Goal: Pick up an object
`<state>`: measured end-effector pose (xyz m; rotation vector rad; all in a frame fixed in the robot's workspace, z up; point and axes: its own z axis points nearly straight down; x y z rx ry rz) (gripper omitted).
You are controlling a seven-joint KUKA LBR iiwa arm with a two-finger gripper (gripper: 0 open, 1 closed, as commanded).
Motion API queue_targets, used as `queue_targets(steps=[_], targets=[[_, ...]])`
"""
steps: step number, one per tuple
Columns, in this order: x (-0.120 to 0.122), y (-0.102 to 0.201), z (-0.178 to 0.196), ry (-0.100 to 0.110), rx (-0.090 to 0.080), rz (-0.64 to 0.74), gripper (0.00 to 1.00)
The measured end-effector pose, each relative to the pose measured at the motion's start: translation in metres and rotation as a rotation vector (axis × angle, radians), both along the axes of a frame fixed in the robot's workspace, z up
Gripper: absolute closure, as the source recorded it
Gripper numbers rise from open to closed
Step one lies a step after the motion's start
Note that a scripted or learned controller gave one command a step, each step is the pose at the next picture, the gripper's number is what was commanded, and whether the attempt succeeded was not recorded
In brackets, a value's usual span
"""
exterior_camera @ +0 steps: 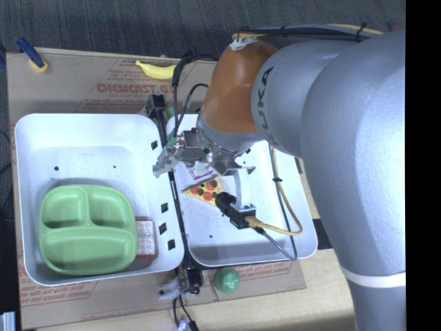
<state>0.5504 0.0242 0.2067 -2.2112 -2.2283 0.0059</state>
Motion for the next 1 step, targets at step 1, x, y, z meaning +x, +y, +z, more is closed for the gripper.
queue_targets(steps=[1], targets=[[-0.0112, -0.098, -0.0148, -0.002, 0.0, -0.004, 0.0]])
